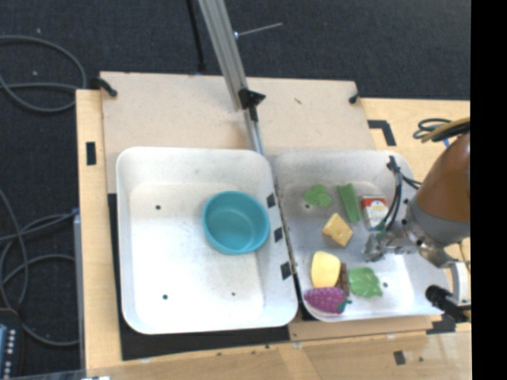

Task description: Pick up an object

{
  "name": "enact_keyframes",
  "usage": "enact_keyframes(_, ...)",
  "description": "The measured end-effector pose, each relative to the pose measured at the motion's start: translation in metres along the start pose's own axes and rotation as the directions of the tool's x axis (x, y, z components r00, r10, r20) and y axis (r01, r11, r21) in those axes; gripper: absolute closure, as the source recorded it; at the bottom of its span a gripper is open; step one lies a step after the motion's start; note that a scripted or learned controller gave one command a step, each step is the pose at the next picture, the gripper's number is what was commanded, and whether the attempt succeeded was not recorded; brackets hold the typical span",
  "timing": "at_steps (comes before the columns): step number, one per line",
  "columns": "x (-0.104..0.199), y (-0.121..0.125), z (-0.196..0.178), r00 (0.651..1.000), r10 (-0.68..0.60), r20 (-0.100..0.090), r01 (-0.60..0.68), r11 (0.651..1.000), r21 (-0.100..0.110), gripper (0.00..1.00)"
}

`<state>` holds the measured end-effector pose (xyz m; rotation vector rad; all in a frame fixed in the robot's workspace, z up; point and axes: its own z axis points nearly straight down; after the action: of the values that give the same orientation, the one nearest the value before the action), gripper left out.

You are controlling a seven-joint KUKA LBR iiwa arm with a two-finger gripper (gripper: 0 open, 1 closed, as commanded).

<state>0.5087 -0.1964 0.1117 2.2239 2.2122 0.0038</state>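
The right bin holds several small toy foods. At its far side lie a green leafy piece and a green stick, with a red and white packet beside them. A yellow wedge sits mid-bin. Near the front lie a yellow block, purple grapes and a green piece. My gripper hangs low over the bin's right half, just right of the yellow wedge and behind the green piece. Nothing visibly sits in it.
A blue bowl stands in the left bin. A slanted metal pole rises from behind the bins' shared wall. The arm's orange band covers the right bin's right edge. Cables lie on the dark floor to the left.
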Motion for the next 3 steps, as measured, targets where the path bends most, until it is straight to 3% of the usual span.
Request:
enact_keyframes(2, 0.0, -0.001, -0.097, 1.0, -0.009, 0.001, 0.009, 1.0, -0.002, 1.0)
enact_keyframes(3, -0.002, -0.001, -0.089, 1.0, -0.008, 0.0, 0.008, 1.0, 0.005, 1.0)
